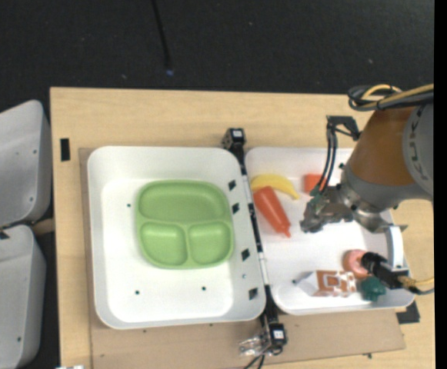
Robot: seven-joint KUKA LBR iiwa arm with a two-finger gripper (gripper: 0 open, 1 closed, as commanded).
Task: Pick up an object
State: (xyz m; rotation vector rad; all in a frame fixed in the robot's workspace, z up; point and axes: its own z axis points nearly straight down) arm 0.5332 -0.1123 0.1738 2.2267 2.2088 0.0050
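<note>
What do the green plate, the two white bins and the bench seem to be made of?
Green plate: likely moulded plastic, matte, one even colour with soft rounded dividers. Left bin and right bin: probably plastic too, smooth white with rounded corners and a slight sheen. Bench: looks like light wood or a wood-look board, pale tan and flat; the grain is too blurred to confirm.

In the right bin [285, 279], an orange carrot [272, 210] lies aslant beside a yellow banana [275, 184], perhaps touching it.
</note>
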